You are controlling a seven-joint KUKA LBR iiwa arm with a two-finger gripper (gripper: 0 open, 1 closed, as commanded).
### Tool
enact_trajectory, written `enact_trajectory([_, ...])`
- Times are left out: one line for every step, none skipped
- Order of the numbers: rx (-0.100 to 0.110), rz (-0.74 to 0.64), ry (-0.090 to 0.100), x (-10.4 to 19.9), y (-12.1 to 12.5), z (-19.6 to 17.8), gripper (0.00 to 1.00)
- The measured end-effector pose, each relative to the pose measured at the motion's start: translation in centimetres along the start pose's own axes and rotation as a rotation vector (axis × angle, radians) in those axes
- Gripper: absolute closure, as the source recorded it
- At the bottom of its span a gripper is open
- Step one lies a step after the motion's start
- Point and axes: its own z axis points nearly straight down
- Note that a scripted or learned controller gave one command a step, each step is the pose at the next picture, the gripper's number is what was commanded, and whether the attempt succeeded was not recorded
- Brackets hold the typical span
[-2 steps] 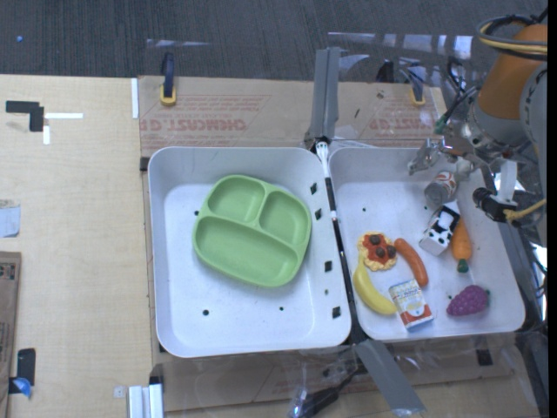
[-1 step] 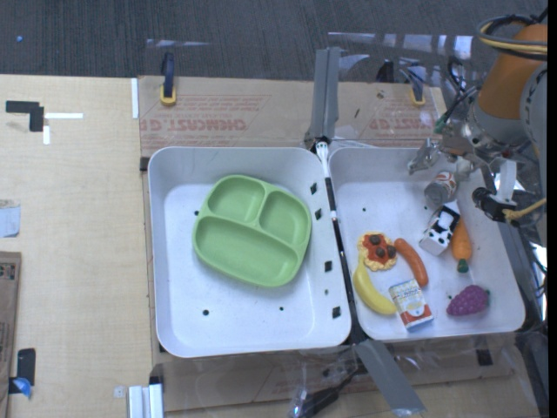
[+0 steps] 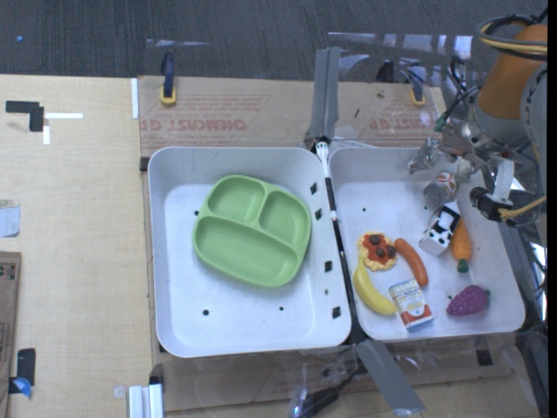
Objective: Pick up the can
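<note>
I'm over the right bin (image 3: 513, 316), at its one o'clock corner, because the can (image 3: 441, 187) lies there on its side, close to the far wall. My jaws (image 3: 448, 157) sit just above it, near touching. Whether they're apart or together, I can't tell. The green plate (image 3: 252, 230) waits at nine o'clock.

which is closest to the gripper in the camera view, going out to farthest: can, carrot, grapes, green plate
Measured from the gripper at the right bin's upper right:
1. can, just below it.
2. carrot, lower down by the right wall.
3. grapes, in the lower right corner.
4. green plate, in the left bin.
</note>
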Motion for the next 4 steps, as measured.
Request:
enact_trajectory([-0.009, 0.0, -0.012, -0.4, 0.2, -1.1, 1.0])
enact_trajectory([-0.007, -0.002, -0.009, -0.3, 0.1, -1.1, 0.0])
enact_trajectory([0.023, 0.017, -0.003, -0.2, -0.8, 1.6, 0.0])
enact_trajectory([0.019, 0.019, -0.009, -0.5, -0.7, 0.5, 1.0])
